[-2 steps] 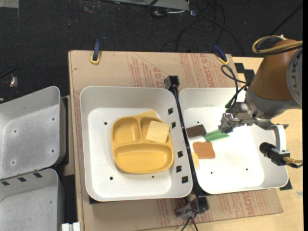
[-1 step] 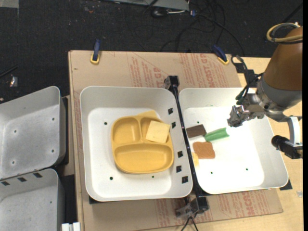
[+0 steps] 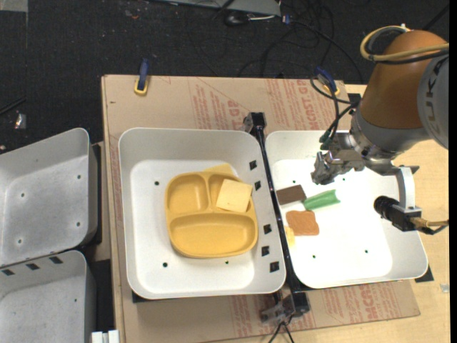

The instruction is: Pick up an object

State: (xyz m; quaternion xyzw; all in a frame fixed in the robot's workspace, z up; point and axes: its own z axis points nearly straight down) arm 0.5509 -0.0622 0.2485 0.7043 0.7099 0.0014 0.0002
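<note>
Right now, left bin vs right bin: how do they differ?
The left bin holds a yellow divided tray with a pale block on it; the right bin holds loose pieces: brown, green, orange. The gripper hangs over the right bin, not the left. Both are shallow, white and side by side.

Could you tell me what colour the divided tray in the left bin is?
The divided tray is yellow, seen clearly in the camera view.

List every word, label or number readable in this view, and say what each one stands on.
"KU": grey arm, partly cut off at the picture's edge.
Red printing on the cardboard sheet under the bins: reversed and faint, not reliably readable.
Nothing readable on the yellow tray or the objects.
</note>
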